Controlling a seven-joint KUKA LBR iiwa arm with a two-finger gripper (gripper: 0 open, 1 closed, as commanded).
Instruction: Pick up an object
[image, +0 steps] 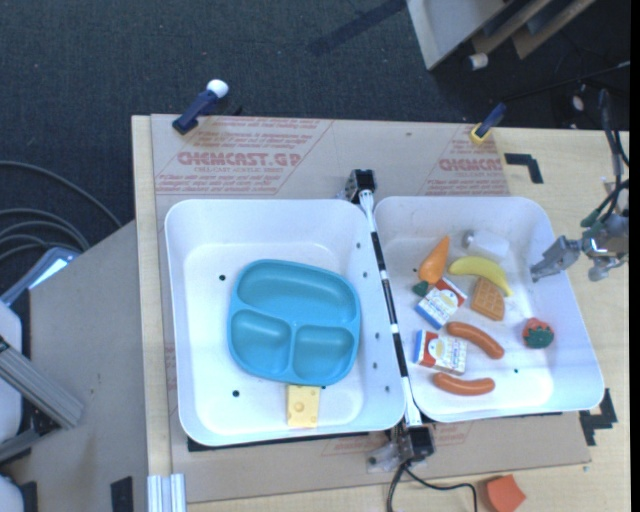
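Claw (556, 262) at right bin's (575, 392) right rim; grip state cannot be told. Nearest item: toy banana (480, 270), just to its left, long axis running left-right. Strawberry (538, 334) lies just below the claw. Nothing picked yet.

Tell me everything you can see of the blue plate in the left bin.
The blue plate is a rounded-square tray of what looks like smooth plastic, split into three compartments: one long at the top, two smaller below. It lies flat, slightly turned, on the floor of the left bin. A yellow cheese block touches its lower edge.
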